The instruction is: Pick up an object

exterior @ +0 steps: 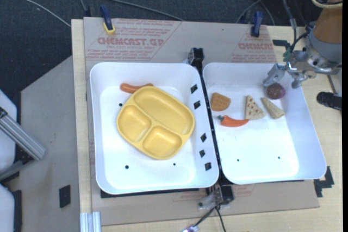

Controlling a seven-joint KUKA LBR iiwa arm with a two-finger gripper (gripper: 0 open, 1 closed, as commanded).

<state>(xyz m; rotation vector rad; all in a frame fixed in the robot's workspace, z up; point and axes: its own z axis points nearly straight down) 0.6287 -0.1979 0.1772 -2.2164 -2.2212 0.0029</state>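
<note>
The right bin (pixel 283 163) holds several small items. A dark maroon round piece (pixel 275 92) lies near its far right wall. Beside it are a tan wedge (pixel 273 109), a pizza-like slice (pixel 252 108), a red pepper (pixel 235 121) and a brown round biscuit (pixel 220 101). My gripper (pixel 284 79) hangs just above and behind the maroon piece, open. Its fingers (pixel 270 78) stand spread to either side, and nothing is gripped between them.
The left bin (pixel 109 165) holds a yellow divided plate (pixel 156 122) with an orange stick (pixel 132 87) behind it. A black divider with clips (pixel 202 117) runs between the bins. Blue clamps (pixel 107 22) sit on the cardboard's far edge. Cables trail by the arm.
</note>
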